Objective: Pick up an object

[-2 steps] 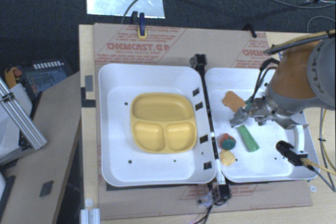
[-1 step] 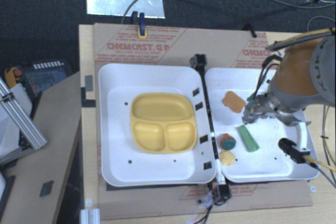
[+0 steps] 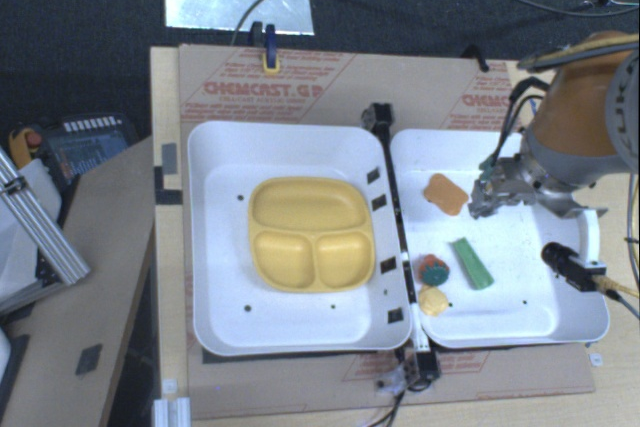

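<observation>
step: approach | end effector (image 3: pixel 487 198) just right of orange piece (image 3: pixel 445 194), grip state unclear | next: descend, close on it

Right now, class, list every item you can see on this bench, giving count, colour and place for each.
White bins: two, white, side by side on the bench.
Divided plate: one, yellow, in the left bin.
Orange piece: one, orange, right bin, upper left.
Green block: one, green, right bin, centre.
Round toy: one, red and teal, right bin, near the divider.
Yellow piece: one, yellow, below the round toy.
Arm: one, grey and orange, over the right bin.
</observation>
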`<state>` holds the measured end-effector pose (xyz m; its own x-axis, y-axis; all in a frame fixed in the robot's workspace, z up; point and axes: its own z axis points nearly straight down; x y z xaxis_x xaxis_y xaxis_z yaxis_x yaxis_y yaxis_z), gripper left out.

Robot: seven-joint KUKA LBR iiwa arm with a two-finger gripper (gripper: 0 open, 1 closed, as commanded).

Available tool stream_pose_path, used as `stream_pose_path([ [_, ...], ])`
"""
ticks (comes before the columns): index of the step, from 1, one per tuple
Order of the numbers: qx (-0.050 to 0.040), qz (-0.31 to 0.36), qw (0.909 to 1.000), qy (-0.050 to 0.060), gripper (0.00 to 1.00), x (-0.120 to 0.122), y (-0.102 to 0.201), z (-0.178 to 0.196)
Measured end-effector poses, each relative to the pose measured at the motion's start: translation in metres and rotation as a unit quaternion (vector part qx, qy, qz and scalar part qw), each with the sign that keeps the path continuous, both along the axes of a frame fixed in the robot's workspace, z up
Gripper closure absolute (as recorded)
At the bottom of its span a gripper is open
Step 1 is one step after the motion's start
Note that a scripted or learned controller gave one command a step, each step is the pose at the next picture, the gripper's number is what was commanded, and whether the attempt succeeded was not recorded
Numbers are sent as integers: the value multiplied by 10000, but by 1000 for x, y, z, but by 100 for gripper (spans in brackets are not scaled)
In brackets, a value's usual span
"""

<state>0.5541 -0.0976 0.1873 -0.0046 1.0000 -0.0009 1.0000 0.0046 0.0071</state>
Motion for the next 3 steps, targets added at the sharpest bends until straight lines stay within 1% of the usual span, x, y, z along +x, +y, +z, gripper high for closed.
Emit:
stream_pose_path([
  [1,0,-2,10000,7,100,2,0,33],
  [2,13,24,10000,21,100,-5,50,44],
  [3,15,22,10000,31,100,-12,95,38],
])
